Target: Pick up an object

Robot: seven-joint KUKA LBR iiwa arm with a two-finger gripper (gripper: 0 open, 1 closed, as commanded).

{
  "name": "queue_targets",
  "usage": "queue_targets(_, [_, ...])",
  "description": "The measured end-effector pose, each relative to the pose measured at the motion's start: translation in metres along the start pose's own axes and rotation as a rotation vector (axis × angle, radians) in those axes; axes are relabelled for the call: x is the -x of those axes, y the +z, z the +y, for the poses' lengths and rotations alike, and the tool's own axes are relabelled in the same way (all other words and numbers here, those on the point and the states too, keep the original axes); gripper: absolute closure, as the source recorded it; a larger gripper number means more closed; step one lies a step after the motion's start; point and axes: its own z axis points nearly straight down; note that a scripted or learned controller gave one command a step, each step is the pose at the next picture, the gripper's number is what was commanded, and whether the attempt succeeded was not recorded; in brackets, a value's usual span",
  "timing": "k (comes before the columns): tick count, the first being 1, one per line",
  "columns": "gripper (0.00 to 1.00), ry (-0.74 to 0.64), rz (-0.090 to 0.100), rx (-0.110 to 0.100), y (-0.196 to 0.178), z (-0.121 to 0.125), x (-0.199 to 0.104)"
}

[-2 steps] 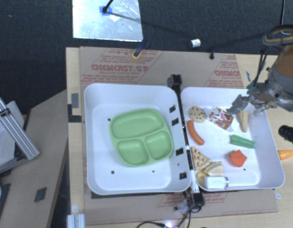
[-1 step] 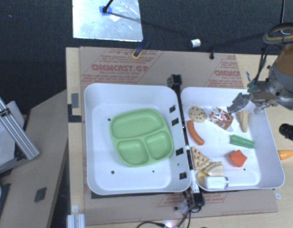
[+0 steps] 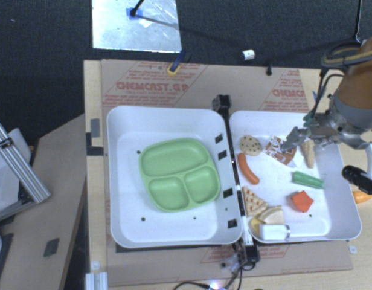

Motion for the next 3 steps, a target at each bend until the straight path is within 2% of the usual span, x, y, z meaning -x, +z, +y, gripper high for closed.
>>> queue_targets(2, [0.0,0.001,0.001,-0.001,0.118,-0.013,0.003])
queue_targets(3, [0.0,0.0,0.0,0.001,0.146,-0.013,0.003])
